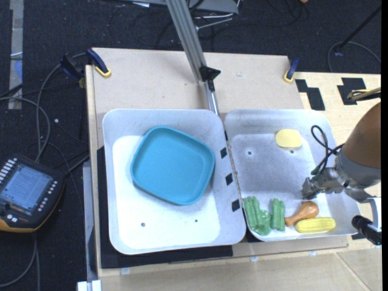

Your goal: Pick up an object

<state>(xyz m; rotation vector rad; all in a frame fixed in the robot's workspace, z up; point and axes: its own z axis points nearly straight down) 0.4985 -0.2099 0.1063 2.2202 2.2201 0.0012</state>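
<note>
The right bin (267,156) holds several toy foods. A pale yellow piece (288,139) lies near its far side. Along its near edge lie two green pieces (257,215) (277,213), an orange drumstick (303,212) and a yellow corn cob (314,225). My gripper (311,188) hangs low at the right side of this bin, just above and behind the drumstick's thick end. The arm's grey wrist (357,171) and orange band (368,135) rise behind it. A blue square plate (173,165) rests in the left bin (121,223).
A slanted metal pole (189,32) crosses the bench's far side and ends at the seam between the bins. Black cable (321,139) loops off the wrist over the right bin. A handheld control pendant (27,190) lies on the floor at left.
</note>
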